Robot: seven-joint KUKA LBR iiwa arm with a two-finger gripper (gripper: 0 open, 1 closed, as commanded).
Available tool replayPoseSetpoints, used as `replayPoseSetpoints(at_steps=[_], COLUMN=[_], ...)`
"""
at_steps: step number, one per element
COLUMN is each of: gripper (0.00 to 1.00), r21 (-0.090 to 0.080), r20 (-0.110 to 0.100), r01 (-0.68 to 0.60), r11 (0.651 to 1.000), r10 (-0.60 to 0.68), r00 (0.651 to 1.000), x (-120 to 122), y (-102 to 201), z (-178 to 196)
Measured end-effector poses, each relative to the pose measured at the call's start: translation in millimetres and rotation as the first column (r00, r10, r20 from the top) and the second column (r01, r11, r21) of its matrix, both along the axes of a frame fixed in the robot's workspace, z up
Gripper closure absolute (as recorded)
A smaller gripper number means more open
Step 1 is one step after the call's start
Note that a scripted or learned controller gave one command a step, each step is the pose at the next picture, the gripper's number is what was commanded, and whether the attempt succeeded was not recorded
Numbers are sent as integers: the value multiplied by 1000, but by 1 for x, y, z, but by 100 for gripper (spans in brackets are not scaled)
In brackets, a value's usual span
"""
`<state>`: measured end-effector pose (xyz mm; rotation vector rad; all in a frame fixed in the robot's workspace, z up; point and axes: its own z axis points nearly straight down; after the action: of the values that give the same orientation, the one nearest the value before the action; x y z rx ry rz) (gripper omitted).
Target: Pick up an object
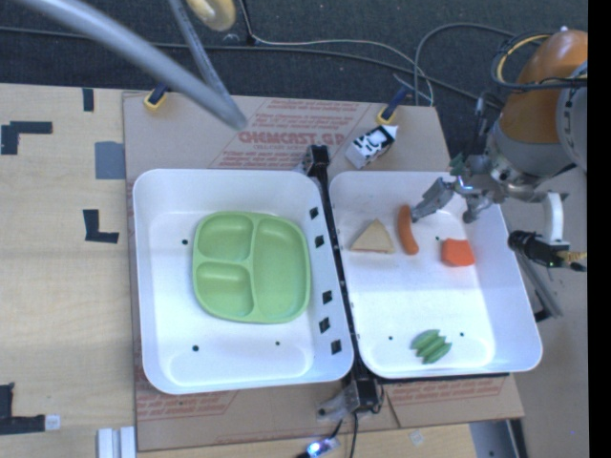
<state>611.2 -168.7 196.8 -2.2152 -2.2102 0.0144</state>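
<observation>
Overhead, two shallow white bins sit side by side on a cardboard sheet (286, 132) laid over the wooden tabletop (57, 284). The left bin (153, 256) carries a light green divided plate (252, 266) with three compartments, lying flat around the middle of the bin. The right bin (506, 332) holds four small things, all apart from one another: a tan wedge like a slice of bread or cheese (373, 238) near the bin's left wall, an orange-red sausage-shaped piece (408, 230) just right of that wedge, a red-orange block (457, 252) further right, and a green pea-pod cluster (431, 344) near the front edge.

The grey arm with its orange band (544, 74) reaches in from the right, and the hand (456, 197) hangs over the far part of the right bin. Its two fingers are spread apart, one pointing left toward the sausage-shaped piece and the other toward the near side above the red-orange block. Nothing sits between them.

A small black-and-white toy figure (371, 142) lies on the cardboard just beyond the right bin's far rim. Black clips run along the seam between the bins.
</observation>
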Motion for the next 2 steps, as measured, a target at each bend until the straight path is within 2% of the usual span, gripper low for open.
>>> replayPoseSetpoints(at_steps=[1,2], gripper=[0,0], r21=[-3,-2], r20=[14,8], r01=[-4,-3], r11=[1000,1000], r10=[4,3], r00=[1000,1000], x=[3,-4], y=[0,0], z=[8,-54])
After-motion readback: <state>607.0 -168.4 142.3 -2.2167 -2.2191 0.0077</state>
